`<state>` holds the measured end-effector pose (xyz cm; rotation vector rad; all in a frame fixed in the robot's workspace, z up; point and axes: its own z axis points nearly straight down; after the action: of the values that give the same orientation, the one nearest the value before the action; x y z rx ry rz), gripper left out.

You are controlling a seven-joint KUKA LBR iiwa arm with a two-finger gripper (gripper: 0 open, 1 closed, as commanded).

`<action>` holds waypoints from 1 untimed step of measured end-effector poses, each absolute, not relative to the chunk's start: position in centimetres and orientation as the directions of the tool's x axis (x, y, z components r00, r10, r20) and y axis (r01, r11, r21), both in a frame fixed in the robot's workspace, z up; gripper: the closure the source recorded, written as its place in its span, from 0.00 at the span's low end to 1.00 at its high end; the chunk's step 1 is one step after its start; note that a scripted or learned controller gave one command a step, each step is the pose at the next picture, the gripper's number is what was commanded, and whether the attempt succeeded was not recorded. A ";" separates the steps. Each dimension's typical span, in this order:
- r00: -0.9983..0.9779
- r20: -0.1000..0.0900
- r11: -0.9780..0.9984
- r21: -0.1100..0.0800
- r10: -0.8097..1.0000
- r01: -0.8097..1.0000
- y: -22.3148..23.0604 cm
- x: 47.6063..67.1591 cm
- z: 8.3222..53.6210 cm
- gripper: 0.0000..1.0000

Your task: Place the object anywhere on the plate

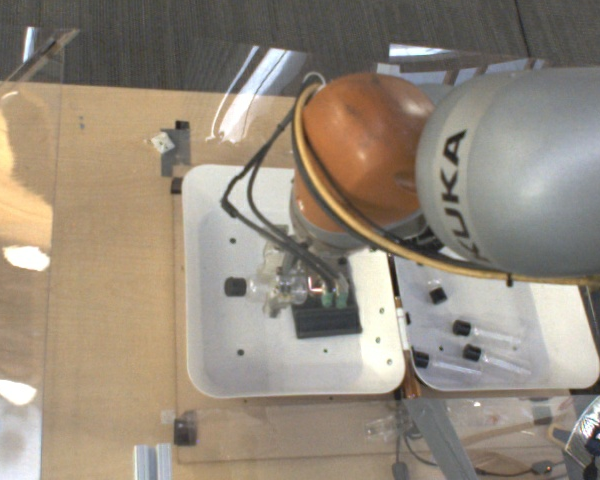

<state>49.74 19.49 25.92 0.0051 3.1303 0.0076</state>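
Your gripper [277, 290] sits low in the left bin [208, 353], under the orange band [360, 148] of the arm [525, 183] — you cannot tell whether it is wide or narrow. Just beside it, toward the view's left, you see a small black-capped clear piece [237, 287] over the bin floor; whether it is gripped is unclear. Similar black-capped pieces [462, 328] lie in the right bin [580, 373] — well apart from the gripper.

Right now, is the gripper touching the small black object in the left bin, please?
Cannot tell: camera view shows gripper beside small black object, gap unclear.
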 end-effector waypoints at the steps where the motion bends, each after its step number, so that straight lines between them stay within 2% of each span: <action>1: -0.703 -0.003 0.703 0.006 0.712 0.712 22.4 55.0 27.8 1.00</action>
<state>55.03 22.38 27.79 1.2094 2.8939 0.0065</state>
